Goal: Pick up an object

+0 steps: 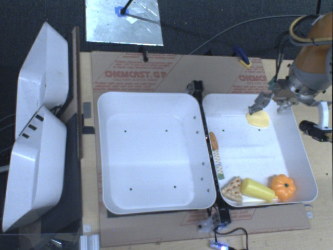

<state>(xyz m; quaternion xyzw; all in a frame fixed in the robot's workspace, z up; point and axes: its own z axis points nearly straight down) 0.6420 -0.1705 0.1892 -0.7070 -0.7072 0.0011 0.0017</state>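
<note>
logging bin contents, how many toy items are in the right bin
5: pale yellow piece by the pincer; orange stick at left wall; pizza slice, yellow cylinder, pumpkin along the front. More may be hidden.

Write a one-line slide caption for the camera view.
KUKA gripper poised over a pale yellow piece in the right bin, orange pumpkin at its near edge.

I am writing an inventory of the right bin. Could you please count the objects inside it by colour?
Yellow: 2 (pale yellow flat piece, yellow cylinder)
Orange: 1 (orange pumpkin)
Tan: 1 (pizza slice)
Multicoloured: 1 (narrow strip by the left wall)
Total: 5
</note>
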